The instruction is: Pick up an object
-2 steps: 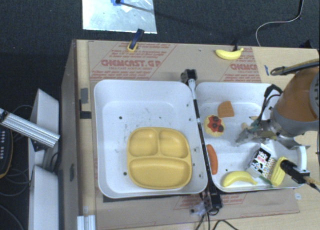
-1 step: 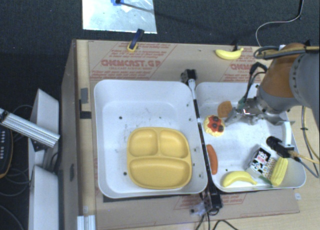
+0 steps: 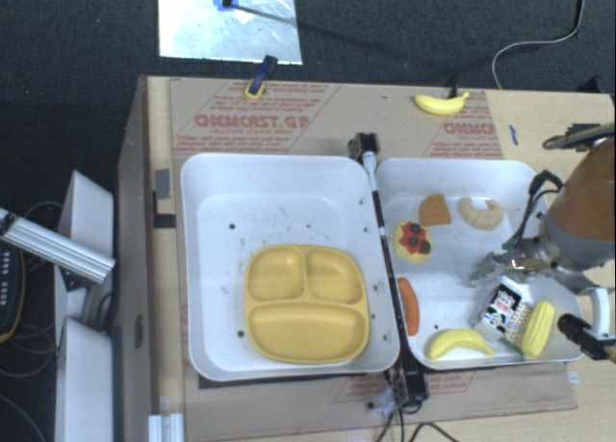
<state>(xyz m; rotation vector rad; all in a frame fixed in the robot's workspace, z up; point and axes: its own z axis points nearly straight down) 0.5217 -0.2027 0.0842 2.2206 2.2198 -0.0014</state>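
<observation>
Candidate objects sit in the right bin [image 3: 438,172], a shallow white plastic tray with rounded corners. Contents, by clock face on that bin: a flat orange wedge [image 3: 434,209] near 12; a pale, ridged croissant shape [image 3: 480,212] at 1; a round yellow tart with dark and red berries [image 3: 414,241] at 10; a smooth red-orange sausage shape [image 3: 410,305] at 8, lying along the left wall; a curved glossy yellow banana [image 3: 460,343] at 6; a small printed card or box, black and white [image 3: 500,309], at 5; a ribbed yellow corn cob [image 3: 537,326] just beside it at 4.

Gripper [image 3: 502,262]: metal, pale grey, low over the bin at about 3, just above the printed card. Nothing visible between the jaws; cannot tell how far apart they stand. The arm [image 3: 587,209] enters from 3 o'clock of the view.

Left bin [image 3: 279,170]: same white plastic, speckled with dark marks, holding a matte yellow three-compartment plate [image 3: 307,303] at its 5.

Tabletop [image 3: 318,108]: brown printed cardboard. A second banana [image 3: 441,102] lies on it at 12 of the right bin.
</observation>
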